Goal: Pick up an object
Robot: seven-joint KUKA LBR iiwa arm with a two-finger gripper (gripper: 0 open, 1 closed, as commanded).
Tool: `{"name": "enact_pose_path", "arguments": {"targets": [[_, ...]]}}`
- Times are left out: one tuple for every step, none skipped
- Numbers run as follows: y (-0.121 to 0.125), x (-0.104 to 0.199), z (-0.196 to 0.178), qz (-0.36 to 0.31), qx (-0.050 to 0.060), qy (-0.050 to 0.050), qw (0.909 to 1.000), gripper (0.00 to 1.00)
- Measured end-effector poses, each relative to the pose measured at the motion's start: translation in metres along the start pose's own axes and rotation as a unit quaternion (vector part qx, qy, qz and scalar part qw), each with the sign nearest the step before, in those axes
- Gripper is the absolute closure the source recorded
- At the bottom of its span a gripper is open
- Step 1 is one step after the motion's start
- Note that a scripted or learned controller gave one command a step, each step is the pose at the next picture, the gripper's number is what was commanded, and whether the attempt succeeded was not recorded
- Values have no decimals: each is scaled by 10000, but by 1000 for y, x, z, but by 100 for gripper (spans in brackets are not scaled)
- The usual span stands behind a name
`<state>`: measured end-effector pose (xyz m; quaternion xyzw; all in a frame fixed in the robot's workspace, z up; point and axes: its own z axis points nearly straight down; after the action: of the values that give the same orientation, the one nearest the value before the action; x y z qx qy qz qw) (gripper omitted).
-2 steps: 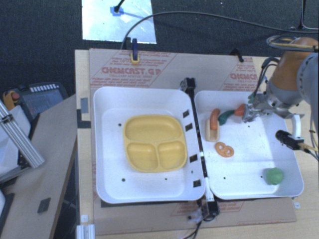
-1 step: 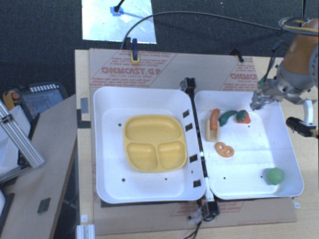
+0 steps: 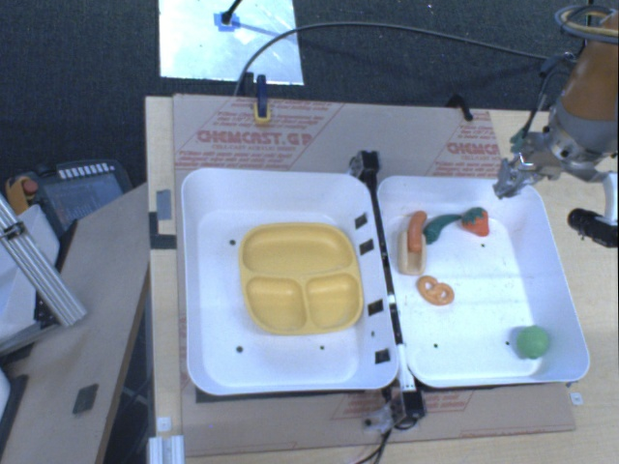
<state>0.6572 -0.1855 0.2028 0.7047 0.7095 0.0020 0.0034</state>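
Toys lie in the right bin, all below and left of my gripper: a carrot nearest it, a hot dog just beyond, a pretzel lower down, and a green ball far down near the front corner. My gripper hangs over the bin's back right rim, holding nothing; how wide it stands I cannot tell. Further left, the other bin carries a yellow tray.

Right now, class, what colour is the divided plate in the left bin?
Yellow divided plate, shown in the camera view.
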Motion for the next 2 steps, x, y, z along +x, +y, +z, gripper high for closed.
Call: {"name": "enact_pose_path", "arguments": {"targets": [[2,0,-55,3,-2,-2,10000,100],[-11,50,-49,-8,35,15,10000,100]]}}
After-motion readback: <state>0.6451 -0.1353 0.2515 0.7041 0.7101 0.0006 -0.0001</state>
